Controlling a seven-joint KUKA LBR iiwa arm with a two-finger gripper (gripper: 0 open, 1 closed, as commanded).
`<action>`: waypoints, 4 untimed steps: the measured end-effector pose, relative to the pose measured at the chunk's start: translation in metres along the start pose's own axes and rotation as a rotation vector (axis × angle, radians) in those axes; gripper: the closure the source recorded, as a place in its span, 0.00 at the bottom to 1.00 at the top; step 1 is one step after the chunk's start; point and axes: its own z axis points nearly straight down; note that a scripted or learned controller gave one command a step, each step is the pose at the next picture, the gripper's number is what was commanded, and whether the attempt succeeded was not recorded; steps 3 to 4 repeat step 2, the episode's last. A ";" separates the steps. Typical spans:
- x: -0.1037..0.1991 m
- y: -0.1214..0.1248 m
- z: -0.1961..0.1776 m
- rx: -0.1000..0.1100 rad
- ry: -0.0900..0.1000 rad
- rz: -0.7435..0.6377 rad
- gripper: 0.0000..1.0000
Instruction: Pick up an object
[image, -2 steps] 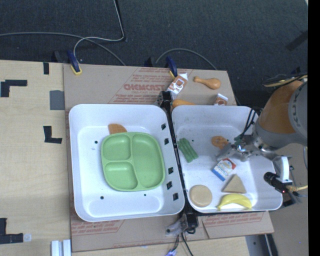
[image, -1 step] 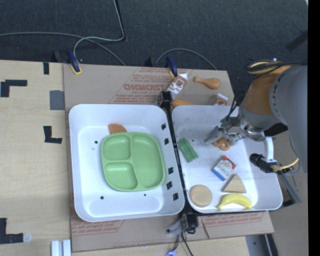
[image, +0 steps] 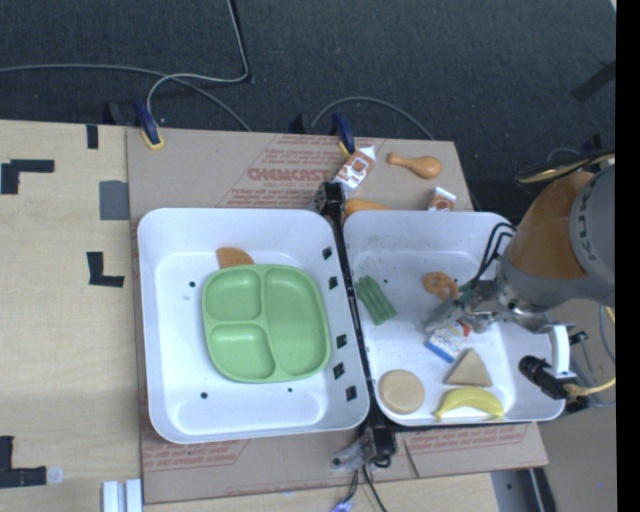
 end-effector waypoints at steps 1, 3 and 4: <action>0.000 0.001 -0.010 -0.001 -0.001 -0.001 1.00; 0.078 0.028 -0.070 0.003 0.003 -0.003 1.00; 0.078 0.028 -0.070 0.003 0.003 -0.003 1.00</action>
